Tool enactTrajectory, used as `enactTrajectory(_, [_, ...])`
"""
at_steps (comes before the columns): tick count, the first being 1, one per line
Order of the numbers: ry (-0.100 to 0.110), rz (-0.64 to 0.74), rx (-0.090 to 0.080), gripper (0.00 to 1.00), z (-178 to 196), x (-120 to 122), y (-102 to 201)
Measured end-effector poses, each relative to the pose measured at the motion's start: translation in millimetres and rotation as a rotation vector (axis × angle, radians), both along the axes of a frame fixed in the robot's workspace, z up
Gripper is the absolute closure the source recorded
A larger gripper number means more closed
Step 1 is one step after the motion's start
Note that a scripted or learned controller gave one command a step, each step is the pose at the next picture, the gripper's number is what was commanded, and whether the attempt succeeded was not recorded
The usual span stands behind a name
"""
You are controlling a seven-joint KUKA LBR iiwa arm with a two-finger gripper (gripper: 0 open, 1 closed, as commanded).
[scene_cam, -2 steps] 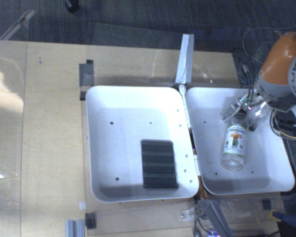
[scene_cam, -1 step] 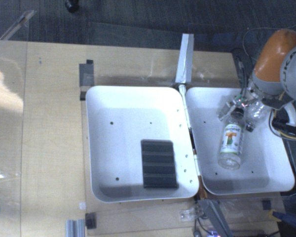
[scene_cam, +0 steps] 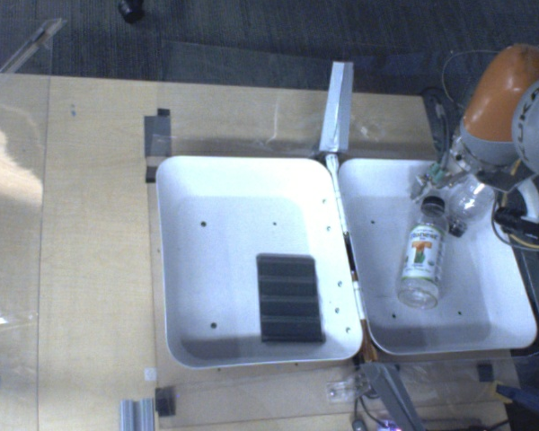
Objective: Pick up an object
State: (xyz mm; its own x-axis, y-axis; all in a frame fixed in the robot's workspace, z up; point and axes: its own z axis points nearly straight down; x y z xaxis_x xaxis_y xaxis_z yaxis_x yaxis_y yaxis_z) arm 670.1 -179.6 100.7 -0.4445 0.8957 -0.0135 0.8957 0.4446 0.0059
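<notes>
A clear plastic bottle [scene_cam: 422, 263] with a white, orange and green label lies on its side in the right bin [scene_cam: 508, 317], its dark cap toward the far side. My gripper [scene_cam: 442, 185] hangs over the far right part of that bin, just above and beyond the bottle's cap end. Nothing is visibly held in it. A black ribbed rectangular block [scene_cam: 289, 299] lies flat in the left bin [scene_cam: 175, 268], near its front edge.
The grey arm with its orange band [scene_cam: 508, 83] comes in over the right bin's far right corner, with cables [scene_cam: 521, 223] trailing beside it. A metal bar [scene_cam: 338, 106] stands behind the joint between the bins. Wooden bench [scene_cam: 81, 241] stretches to the left.
</notes>
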Motion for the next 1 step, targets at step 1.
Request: enactTrajectory(1, [0.019, 0.004, 0.01, 0.0, -2.8, -2.9, 4.6])
